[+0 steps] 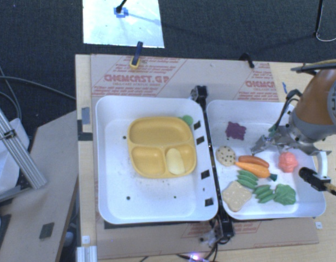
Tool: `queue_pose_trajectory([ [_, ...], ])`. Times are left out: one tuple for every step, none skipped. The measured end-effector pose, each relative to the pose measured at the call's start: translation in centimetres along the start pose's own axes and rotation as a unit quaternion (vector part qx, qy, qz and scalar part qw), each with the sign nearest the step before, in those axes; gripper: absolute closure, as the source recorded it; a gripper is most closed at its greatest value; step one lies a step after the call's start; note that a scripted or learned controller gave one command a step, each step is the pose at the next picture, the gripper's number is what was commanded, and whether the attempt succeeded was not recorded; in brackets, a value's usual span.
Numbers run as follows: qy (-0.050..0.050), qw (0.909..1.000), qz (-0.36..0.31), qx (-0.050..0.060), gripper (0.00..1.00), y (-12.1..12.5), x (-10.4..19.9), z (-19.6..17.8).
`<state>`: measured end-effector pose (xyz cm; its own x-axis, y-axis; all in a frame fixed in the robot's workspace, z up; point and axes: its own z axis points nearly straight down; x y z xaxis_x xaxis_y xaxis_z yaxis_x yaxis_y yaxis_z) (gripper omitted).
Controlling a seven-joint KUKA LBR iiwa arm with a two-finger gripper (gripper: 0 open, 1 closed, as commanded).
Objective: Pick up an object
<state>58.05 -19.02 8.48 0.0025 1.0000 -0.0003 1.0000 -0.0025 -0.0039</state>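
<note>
The right bin [299, 209] holds several toy foods: a purple piece [235, 130], a chocolate-chip cookie [225, 155], an orange carrot [255, 168], green pea pods [247, 179], a bread slice [236, 195], a leafy green piece [285, 194] and a pink-red ball [288, 161]. My gripper [264, 143] reaches in from the right and hangs low over the bin's middle, just above the carrot and left of the pink ball. Nothing is visibly in its grasp. The arm's orange band [320, 97] stands over the bin's right rim.
The left bin [110, 201] carries a yellow divided tray [157, 132] with a pale yellow piece [175, 161] in one compartment; a green item [187, 120] peeks out behind the tray. Black clips [206, 173] join the bins. A black fitting [311, 178] sticks out near the right rim.
</note>
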Motion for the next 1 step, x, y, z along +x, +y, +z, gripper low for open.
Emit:
queue_pose_trajectory([
  [0.0, 1.0, 0.0, -0.001, 0.0, -5.7, -1.15, 0.09],
])
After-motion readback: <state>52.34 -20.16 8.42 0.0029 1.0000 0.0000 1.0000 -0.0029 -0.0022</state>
